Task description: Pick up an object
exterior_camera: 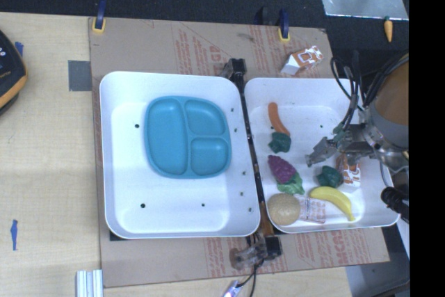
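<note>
The right bin (pixel 306 95) holds several toy foods: an orange carrot (pixel 278 119) with a dark green lump (pixel 281 142) at its near end, purple grapes (pixel 281 168) on a green leaf (pixel 295 186), a tan round bun (pixel 283 209), a yellow banana (pixel 334 199), a small wrapped packet (pixel 311 210), a dark green piece (pixel 330 177) and a red-and-white packet (pixel 349 171). My gripper (pixel 332 151) hangs low over the bin's right side, just above the dark green piece, its fingers spread and nothing between them.
The left bin (pixel 125 219) holds a blue divided plate (pixel 188 135). A small orange-and-white carton (pixel 303 60) lies on the cardboard behind the right bin. Cables (pixel 351 90) loop down beside the arm at the right.
</note>
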Motion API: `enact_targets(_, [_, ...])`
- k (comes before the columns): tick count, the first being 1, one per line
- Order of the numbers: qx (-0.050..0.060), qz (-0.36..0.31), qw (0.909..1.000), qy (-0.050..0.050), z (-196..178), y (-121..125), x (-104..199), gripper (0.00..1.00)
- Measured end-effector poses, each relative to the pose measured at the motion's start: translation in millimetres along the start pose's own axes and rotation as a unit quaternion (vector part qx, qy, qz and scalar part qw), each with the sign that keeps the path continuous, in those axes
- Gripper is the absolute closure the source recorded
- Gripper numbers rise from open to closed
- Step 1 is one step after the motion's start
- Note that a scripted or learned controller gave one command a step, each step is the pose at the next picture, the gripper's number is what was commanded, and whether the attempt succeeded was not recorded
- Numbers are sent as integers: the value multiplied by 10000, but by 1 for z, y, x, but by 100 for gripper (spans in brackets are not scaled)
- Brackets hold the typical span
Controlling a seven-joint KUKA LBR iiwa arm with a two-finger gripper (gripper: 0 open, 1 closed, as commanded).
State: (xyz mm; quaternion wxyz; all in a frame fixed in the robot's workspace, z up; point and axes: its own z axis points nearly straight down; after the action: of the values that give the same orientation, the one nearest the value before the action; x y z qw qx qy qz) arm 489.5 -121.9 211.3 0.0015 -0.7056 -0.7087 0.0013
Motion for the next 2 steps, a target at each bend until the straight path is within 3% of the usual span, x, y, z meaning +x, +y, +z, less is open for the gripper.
enact_targets(1, [9,-6,10000,-1,114,17,29,0])
enact_targets(2, [-15,11,10000,-10,54,68,-54,0])
